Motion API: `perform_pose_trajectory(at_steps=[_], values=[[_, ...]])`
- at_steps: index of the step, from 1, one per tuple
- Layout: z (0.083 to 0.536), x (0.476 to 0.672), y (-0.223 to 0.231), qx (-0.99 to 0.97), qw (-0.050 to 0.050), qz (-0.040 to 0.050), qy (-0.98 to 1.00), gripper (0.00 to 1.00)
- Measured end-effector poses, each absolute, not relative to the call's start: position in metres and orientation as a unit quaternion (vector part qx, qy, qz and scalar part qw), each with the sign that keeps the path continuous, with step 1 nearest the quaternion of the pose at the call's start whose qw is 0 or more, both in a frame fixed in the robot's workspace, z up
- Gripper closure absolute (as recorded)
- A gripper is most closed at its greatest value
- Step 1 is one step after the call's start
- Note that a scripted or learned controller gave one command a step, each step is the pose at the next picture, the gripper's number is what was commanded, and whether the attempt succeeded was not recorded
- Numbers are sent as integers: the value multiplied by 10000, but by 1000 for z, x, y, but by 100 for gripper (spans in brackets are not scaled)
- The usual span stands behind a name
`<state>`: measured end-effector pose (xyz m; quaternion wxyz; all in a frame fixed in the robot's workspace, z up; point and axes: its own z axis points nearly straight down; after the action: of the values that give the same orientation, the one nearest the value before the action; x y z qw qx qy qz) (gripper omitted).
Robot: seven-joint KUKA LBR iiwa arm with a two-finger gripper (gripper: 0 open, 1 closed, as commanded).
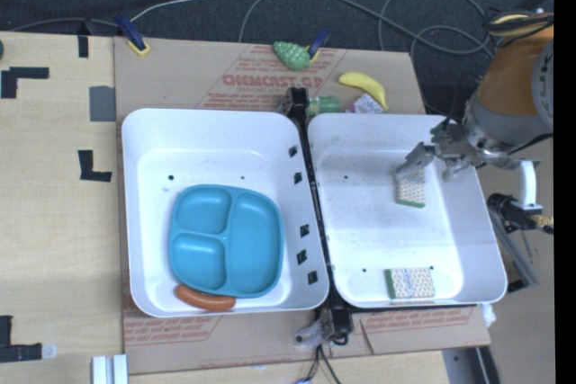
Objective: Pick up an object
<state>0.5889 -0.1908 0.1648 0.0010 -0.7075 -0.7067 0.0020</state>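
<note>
The gripper (421, 165) sits just above a sponge (411, 189) in the right bin (360, 220); whether its fingers are apart, I cannot tell; the grasp looks underway; next comes a clean lift.

Single fixed camera above tabletop (54, 130), slanted downward view, mid-distance; both white bins (135, 193) in frame; arm (517, 94) entering at 3 o'clock.
</note>
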Motion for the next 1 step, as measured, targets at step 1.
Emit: perform_pose_trajectory(at_steps=[1], values=[[93, 593, -196, -7067, 5, 8, -7075, 0]])
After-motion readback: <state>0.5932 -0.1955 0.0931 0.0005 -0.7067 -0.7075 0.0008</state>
